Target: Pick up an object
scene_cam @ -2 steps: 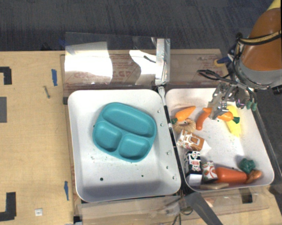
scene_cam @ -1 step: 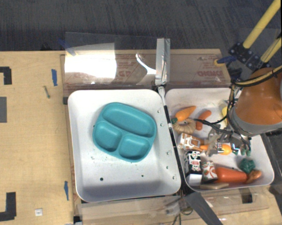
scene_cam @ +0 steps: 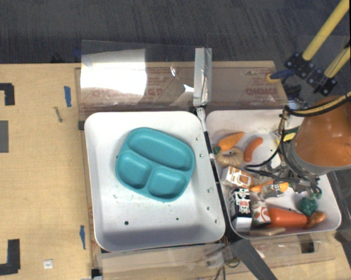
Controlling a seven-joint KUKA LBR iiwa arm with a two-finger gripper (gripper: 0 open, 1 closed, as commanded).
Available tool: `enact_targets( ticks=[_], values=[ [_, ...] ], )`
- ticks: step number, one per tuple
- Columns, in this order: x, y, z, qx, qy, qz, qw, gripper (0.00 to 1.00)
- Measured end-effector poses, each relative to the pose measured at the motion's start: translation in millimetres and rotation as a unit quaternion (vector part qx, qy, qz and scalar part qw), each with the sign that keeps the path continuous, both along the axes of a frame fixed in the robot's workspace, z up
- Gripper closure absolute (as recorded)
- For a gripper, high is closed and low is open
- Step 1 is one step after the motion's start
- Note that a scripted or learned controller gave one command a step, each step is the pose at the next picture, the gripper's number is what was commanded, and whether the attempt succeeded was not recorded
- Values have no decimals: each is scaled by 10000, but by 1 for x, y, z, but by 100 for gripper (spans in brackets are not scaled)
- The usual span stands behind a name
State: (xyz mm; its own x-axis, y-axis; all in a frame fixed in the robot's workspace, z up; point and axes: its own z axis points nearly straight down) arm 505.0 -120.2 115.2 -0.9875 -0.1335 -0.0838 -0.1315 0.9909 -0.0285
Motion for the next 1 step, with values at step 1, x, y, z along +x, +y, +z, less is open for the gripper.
enact_targets(
  ticks=[1],
  values=[
    [73,-27,135,89,351,-352,9987,100]
  ],
)
